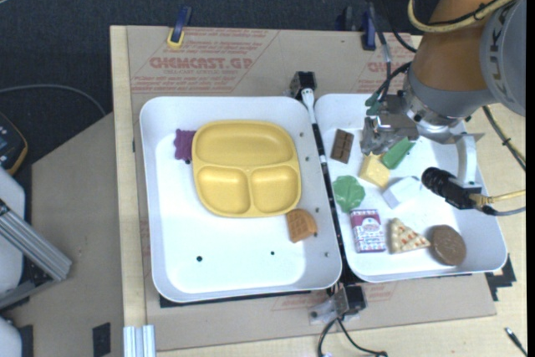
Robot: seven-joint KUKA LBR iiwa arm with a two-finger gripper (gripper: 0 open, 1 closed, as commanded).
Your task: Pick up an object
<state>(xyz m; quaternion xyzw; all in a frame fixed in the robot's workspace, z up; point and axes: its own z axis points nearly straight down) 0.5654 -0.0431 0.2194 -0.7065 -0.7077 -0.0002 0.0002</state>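
Several small toy foods lie in the right white bin [493, 251]; nearest the two-finger gripper [383, 136] are a pale yellow wedge-shaped block [375, 171] and a green oblong piece [398, 152], both just beneath it. The block looks light, rigid and smooth, best pinched across its flat sides. The grey arm [456, 29] leans in from the right, wrist pointing down; I cannot tell how the tool stands.
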